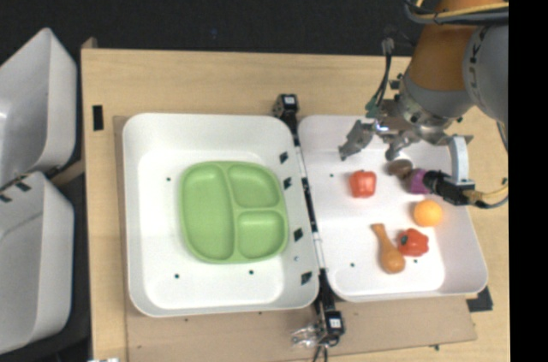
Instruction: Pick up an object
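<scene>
at the upper right of the frame, over the back of the right bin [390, 283], my gripper [374, 143] hangs with its two fingers spread apart and nothing between them. one grey fingertip points toward the bin's upper left area, the other sits nearer the purple object. my grey arm [445, 52], with its orange band, comes in from the right edge above it.

below the gripper and apart from it, a red pepper-like piece [363, 183] lies on the white floor of the right bin, near the middle of its upper half. to its right, a brownish piece touching a purple object [414, 179] lies just under the right fingertip; i cannot tell whether the finger touches them. an orange ball [428, 213] sits just below those, near the bin's right wall. lower down, a tan pear-shaped piece [387, 249] lies at a slant, with a small red tomato-like piece [413, 242] just beside it.

in the left bin [150, 283], at centre frame, a green divided plate [233, 210] with three compartments lies flat. both bins rest side by side on a pale wooden bench [107, 78].
</scene>
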`<state>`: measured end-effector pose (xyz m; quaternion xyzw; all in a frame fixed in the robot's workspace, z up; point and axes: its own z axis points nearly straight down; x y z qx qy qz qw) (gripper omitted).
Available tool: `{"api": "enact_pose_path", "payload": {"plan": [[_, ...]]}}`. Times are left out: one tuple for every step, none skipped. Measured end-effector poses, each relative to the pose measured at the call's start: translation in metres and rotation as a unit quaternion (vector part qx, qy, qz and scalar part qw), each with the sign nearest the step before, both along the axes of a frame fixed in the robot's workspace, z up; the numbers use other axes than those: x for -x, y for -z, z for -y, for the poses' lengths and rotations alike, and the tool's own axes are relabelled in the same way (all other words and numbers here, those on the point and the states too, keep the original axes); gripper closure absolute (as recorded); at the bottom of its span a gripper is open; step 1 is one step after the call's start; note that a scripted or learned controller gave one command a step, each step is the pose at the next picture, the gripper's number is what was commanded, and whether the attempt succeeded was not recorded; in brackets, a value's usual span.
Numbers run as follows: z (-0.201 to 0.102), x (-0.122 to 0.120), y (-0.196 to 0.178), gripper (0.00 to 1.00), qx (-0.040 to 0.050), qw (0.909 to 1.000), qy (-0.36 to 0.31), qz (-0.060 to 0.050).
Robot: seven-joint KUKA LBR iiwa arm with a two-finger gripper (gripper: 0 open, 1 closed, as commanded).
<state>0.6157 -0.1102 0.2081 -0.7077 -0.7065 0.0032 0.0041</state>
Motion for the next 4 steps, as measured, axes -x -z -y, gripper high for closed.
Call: {"api": "enact_pose_path", "payload": {"plan": [[0.0,-0.002,-0.006,0.0,0.0003,1.0,-0.001,0.006],[0.0,-0.011,0.051,0.0,0.0012,1.0,-0.001,0.003],[0.001,-0.01,0.105,0.0,0.0012,1.0,0.0,0.003],[0.002,-0.012,0.091,1.0,0.0016,1.0,0.002,0.006]]}}
